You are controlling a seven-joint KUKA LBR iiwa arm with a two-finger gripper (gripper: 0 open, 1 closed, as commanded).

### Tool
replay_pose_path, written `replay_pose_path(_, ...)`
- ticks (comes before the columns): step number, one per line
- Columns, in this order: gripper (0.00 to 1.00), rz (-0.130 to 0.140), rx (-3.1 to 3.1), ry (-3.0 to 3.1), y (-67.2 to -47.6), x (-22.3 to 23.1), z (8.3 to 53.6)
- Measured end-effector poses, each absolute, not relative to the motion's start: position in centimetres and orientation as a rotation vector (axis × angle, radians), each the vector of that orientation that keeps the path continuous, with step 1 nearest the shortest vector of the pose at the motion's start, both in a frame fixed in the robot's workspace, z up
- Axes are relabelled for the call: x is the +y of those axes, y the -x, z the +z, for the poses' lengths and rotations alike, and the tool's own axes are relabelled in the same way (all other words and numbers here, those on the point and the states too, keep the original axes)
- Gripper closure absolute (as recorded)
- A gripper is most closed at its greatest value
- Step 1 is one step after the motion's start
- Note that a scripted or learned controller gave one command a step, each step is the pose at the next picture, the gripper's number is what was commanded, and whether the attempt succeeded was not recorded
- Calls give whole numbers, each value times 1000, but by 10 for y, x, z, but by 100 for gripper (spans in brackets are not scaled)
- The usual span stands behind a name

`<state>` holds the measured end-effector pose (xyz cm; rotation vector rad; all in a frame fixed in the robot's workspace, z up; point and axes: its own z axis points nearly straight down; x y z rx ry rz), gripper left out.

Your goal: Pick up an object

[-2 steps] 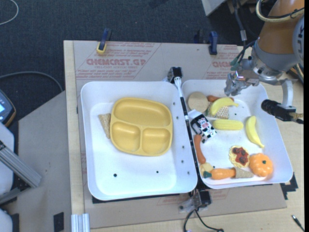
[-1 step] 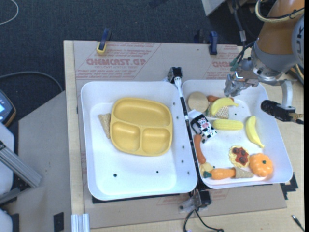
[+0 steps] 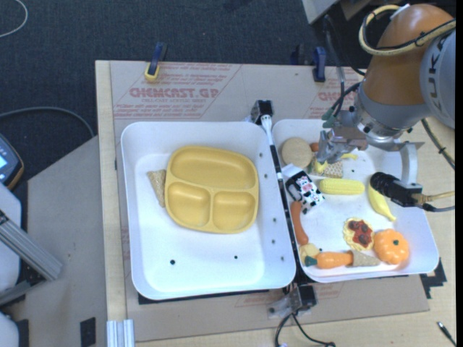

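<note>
My gripper (image 3: 329,152) reaches down into the back of the right bin (image 3: 427,255), its tips just above a crumbly cracker-like piece (image 3: 333,169) and beside a round tan bun (image 3: 295,150). Nothing shows between the fingers. Close by lie a yellow corn cob (image 3: 341,187), a black-and-white cow toy (image 3: 307,191), a banana (image 3: 380,200), a pizza slice (image 3: 359,232), a small pumpkin (image 3: 391,246), a carrot (image 3: 334,259) and an orange sausage (image 3: 298,223).
The left bin (image 3: 137,215) holds a yellow divided plate (image 3: 212,189) lying over a tan wedge (image 3: 157,184). A black divider bar (image 3: 278,194) separates the bins. The arm's grey body and orange band (image 3: 401,49) loom over the right bin's back corner.
</note>
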<state>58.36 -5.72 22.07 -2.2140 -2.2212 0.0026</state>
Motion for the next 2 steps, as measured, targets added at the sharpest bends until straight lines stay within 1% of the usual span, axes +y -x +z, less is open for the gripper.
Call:
replay_pose_path(1, 100, 2, -2222, 2214, -550, -7, 229)
replay_pose_path(2, 100, 2, -2224, 2211, -520, 49, 230)
